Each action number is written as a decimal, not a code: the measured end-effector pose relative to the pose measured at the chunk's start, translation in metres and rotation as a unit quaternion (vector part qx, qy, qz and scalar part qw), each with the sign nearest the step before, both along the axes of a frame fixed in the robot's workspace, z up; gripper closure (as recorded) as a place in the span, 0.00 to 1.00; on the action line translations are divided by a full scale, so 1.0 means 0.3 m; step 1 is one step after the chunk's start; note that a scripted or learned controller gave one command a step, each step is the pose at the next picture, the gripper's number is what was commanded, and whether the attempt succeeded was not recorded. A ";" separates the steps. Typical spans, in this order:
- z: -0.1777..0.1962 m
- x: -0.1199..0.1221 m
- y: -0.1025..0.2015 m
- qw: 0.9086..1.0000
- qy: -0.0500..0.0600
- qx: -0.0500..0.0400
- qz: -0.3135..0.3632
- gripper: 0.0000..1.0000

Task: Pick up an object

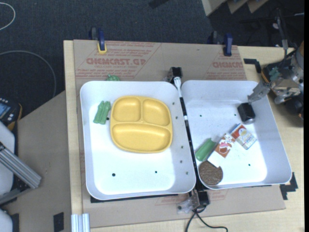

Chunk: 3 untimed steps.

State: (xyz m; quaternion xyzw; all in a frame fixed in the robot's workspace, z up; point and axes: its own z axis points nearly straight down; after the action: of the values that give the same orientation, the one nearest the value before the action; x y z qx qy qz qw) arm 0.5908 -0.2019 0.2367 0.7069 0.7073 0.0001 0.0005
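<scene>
The right bin (270,173) holds a green cylinder (204,149), a red and white packet (235,139) and a brown round disc (211,173), all clustered near its front left. My gripper (246,111) comes in from the right, and its dark tip hangs over the back right part of this bin. It is a short way behind the packet and apart from it. Nothing shows held at the tip.
The left bin (96,173) holds a yellow divided plate (141,123) and a green ridged item (102,112) by its left wall. A small green thing (113,78) lies on the board behind that bin. Two blue clamps (101,37) grip the board's far edge.
</scene>
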 end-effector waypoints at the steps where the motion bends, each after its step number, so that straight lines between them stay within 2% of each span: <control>1: 0.037 0.003 0.000 1.000 -0.002 -0.001 0.001 1.00; 2: 0.599 -0.305 0.137 1.000 -0.010 -0.002 0.001 1.00; 3: 0.184 -0.320 0.305 1.000 0.007 0.003 0.002 1.00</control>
State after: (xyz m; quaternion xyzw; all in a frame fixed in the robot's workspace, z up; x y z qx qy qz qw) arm 0.4947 -0.1104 0.2918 0.7055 0.7087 -0.0028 -0.0061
